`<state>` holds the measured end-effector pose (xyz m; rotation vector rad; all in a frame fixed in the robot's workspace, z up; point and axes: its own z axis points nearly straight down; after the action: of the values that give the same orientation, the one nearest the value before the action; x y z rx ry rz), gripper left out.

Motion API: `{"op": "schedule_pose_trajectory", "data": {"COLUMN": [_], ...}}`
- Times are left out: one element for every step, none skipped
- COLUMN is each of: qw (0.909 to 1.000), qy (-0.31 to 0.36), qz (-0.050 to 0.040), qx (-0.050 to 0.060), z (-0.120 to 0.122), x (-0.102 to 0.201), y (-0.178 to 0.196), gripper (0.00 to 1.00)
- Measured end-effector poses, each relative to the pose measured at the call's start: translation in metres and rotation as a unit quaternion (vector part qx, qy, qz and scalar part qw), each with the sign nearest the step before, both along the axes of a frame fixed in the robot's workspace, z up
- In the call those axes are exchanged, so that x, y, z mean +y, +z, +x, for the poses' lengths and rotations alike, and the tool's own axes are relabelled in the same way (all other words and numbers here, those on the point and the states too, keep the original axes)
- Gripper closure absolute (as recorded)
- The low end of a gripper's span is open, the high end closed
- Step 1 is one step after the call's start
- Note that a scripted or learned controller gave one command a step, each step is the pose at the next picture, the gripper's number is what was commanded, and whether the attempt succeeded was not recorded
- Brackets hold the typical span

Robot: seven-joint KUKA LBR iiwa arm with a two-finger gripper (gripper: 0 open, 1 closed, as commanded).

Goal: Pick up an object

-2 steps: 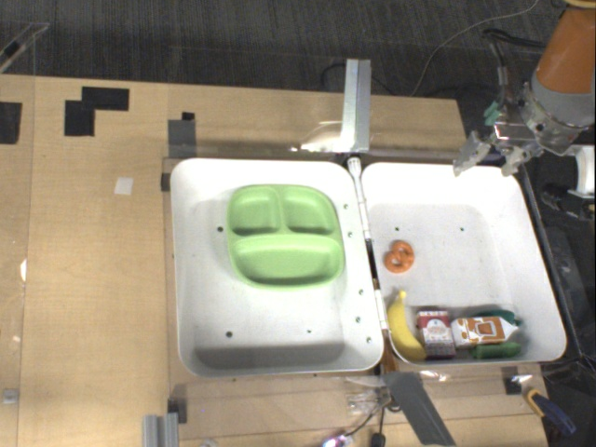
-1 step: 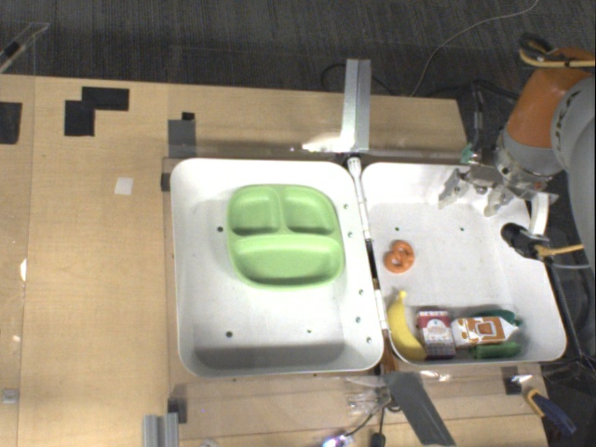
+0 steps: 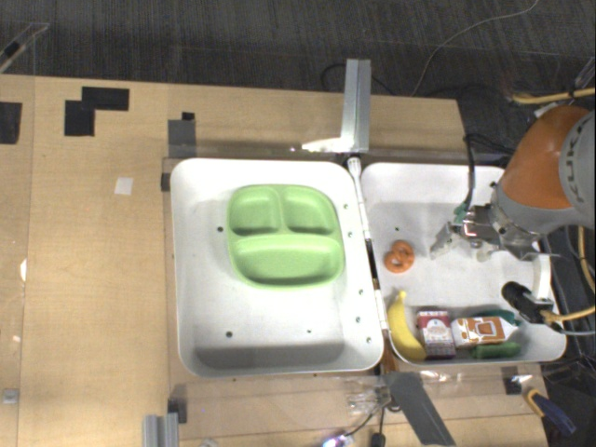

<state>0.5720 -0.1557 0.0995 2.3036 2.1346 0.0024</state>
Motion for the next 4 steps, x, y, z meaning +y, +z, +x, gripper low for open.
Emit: {"op": "schedule_pose_trajectory", "data": {"qw": [0.9981,0.9999,0.9998,0.9998], "qy": [0.062,0.007,0.007,0.007], "qz": [-0.0001,-0.0012,0.0014,0.0014], "qx": [-0.001,-0.015,-0.017,-0.017], "z": [0.036,-0.007,-0.004,-0.004], "x": [0.07,0.067,0.07,0.07], "y": [0.037,-0.003,0.007,0.007], "gripper": [0.0,0.0,1.0,0.0]}}
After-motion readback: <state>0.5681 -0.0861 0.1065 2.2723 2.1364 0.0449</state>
